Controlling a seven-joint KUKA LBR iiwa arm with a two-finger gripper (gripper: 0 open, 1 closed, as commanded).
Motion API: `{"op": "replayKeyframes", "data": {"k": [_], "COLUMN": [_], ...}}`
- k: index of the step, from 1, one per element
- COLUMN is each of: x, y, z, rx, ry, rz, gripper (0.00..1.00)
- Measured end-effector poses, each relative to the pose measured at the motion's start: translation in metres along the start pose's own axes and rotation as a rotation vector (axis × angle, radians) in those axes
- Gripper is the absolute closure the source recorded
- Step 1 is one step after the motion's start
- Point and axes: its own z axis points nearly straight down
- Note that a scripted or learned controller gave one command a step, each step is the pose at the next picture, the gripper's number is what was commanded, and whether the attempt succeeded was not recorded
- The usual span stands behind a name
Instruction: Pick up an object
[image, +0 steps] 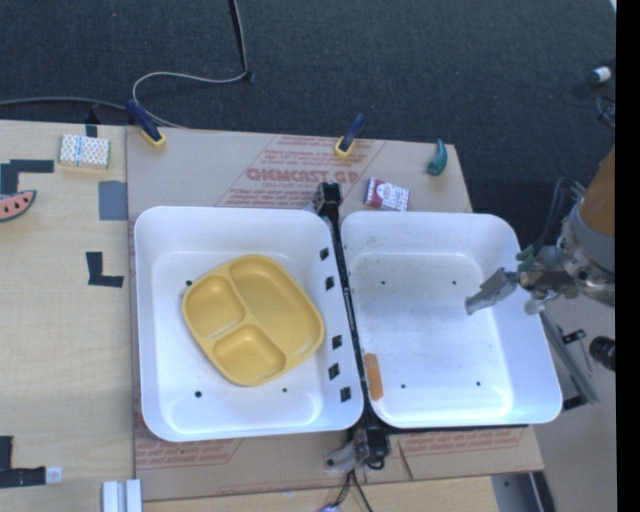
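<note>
Hovering over right bin, gripper (nothing held).

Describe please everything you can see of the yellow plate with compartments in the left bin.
The yellow plastic-looking divided plate has a rounded-rectangle shape with three compartments: one long section along its upper right and two smaller ones on the lower left. It looks empty and undamaged. It lies flat, face up and turned diagonally, on the floor of the left shallow white bin, near the middle, apart from the walls.
</note>
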Motion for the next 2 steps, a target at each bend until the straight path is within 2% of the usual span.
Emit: {"op": "replayKeyframes", "data": {"k": [1,2], "x": [0.031,0.066], "y": [-0.008,0.016], "z": [0.157,0.133], "rx": [0.005,0.001], "ry": [0.002,0.001], "rz": [0.001,-0.001], "gripper": [0.00,0.00]}}
